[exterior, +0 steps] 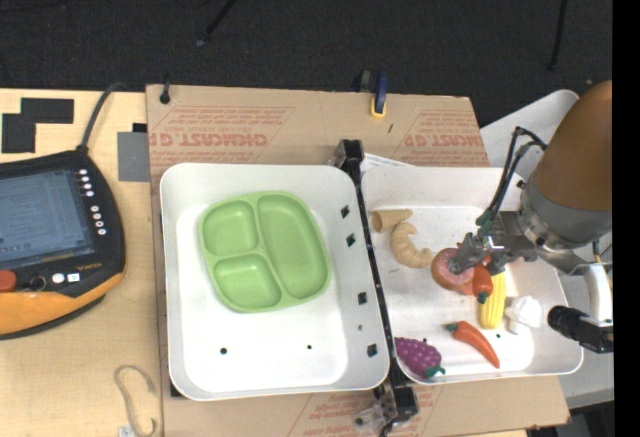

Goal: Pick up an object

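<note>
Red and round, the tomato (447,270) lies in the right bin (440,187), near the middle of its floor, and we see the gripper (470,258) low over its right edge, touching or nearly so. We cannot tell whether the gripper is open or closed, nor whether anything sits in its grasp; the dark metal parts blur together there.

Just left of the tomato we find a tan croissant (408,245), and above that a smaller tan piece (391,219), close by it. To the tomato's right a small red item (483,282) peeks from under the gripper, touching the top of a yellow corn (492,305). We see a white lump (521,313) just beside the corn on the right. Below them a carrot (474,340) lies slanted, and purple grapes (419,355) rest in the bin's near left corner.

We see the arm (583,165) coming in from the right, its orange band above the grey wrist.

In the left bin (190,345) sits a green divided plate (265,252). A cardboard sheet (300,125) lies under both bins, and a tablet-like pendant (50,235) with an orange rim rests at the bench's far left.
</note>
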`<control>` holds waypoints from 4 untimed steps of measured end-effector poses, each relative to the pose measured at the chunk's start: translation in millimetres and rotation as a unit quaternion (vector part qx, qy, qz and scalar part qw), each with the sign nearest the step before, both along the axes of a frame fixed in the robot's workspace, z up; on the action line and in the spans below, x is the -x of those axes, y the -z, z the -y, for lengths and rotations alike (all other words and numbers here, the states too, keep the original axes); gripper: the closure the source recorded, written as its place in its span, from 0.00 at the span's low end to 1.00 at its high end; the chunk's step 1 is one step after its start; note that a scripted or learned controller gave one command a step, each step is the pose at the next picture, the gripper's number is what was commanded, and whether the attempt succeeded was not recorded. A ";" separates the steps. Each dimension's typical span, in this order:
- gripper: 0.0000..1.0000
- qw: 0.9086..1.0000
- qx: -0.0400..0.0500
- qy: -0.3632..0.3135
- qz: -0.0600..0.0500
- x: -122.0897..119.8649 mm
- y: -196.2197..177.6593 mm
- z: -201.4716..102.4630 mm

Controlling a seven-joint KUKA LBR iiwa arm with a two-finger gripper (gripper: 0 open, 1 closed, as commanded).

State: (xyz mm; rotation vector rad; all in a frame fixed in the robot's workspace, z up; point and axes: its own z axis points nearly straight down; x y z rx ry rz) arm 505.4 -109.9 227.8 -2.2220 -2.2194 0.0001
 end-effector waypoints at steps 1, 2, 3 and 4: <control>1.00 1.000 0.000 -0.002 0.000 -33.6 5.2 -43.5; 1.00 1.000 0.000 -0.003 0.000 -78.4 4.2 -85.1; 1.00 1.000 0.000 -0.001 0.000 -96.2 2.4 -98.3; 1.00 1.000 0.000 -0.002 0.000 -113.4 -1.1 -90.2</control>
